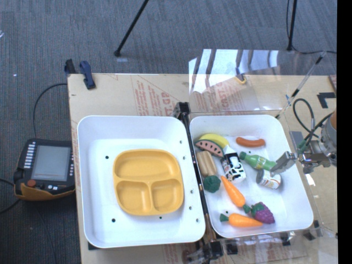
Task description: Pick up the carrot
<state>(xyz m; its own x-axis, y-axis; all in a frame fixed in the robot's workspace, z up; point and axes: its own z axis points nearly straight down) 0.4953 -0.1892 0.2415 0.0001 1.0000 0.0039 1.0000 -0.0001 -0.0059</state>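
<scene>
Two white bins sit side by side on the desk. The left bin holds a yellow plate with three compartments. The right bin holds the toys. One carrot lies slantwise near the middle, its green top toward a broccoli. A second carrot lies near the front wall, just beside purple grapes. Farther back are a banana, a watermelon slice, a sausage, a wooden stick, a black-and-white carton and a green bottle.

The end effector reaches in from the right, over the bin's right side, above a small can and well apart from both carrots. Its fingers appear spread with nothing between them, though they are small and dim at this angle.
</scene>
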